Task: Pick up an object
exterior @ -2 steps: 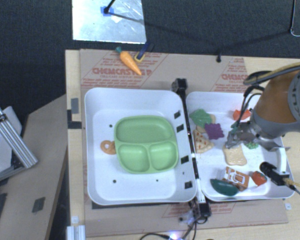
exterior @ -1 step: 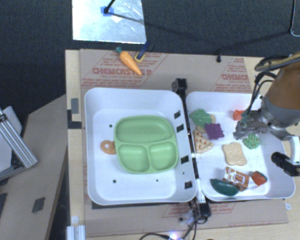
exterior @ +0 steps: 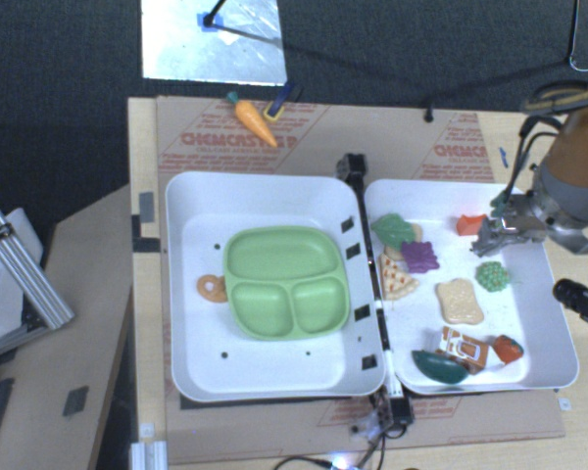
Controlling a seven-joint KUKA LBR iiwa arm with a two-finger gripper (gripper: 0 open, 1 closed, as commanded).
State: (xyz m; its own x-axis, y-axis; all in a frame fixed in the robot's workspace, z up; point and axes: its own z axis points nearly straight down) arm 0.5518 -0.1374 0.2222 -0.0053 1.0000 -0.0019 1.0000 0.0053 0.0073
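Your end effector (exterior: pixel 492 235) hangs over the right bin (exterior: pixel 559 346), just above a green round piece (exterior: pixel 492 276) and beside an orange-red piece (exterior: pixel 469 225); whether it is clenched or released cannot be told. Left of that green piece lie a tan bread slice (exterior: pixel 459 302), a purple piece (exterior: pixel 419 257) and a leafy green piece (exterior: pixel 395 229). The left bin (exterior: pixel 191 262) carries a green divided tray (exterior: pixel 284 280).
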